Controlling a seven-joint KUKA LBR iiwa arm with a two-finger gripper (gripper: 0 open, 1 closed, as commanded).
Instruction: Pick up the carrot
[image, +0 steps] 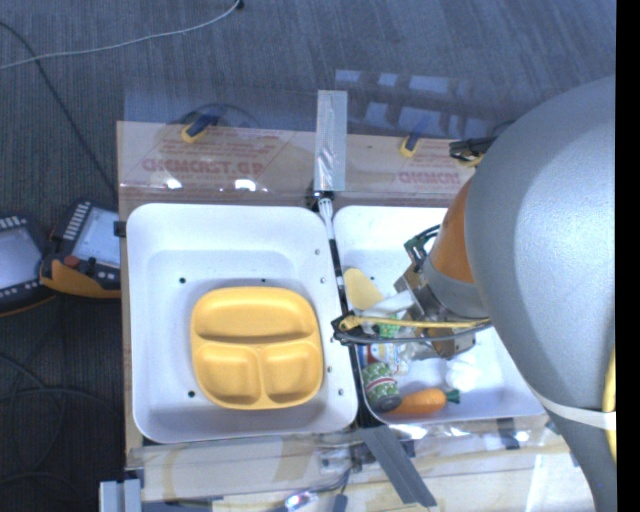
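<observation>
1. The carrot (420, 402) lies on its side in the right bin (380, 235), down in the near corner and close to the front wall. Its orange body points left and the little green stub points right. Nothing is gripping it.
2. Right beside the carrot's left tip there's a roundish green-and-white patterned thing (380, 384), touching it or very nearly. I can't make out what it is.
3. A small white thing (466, 375) sits just up and right of the carrot's green end.
4. The gripper (425, 338) hangs over the middle of the same bin, above the carrot and apart from it. Honestly can't tell if it's spread or pressed together, since the arm (550, 250) covers most of it.
5. A pale yellow piece (362, 290) lies further back in that bin, near the divider wall.
6. The left bin (160, 240) has a yellow divided plate (258, 345) sitting flat in the middle, well apart from the carrot.
</observation>
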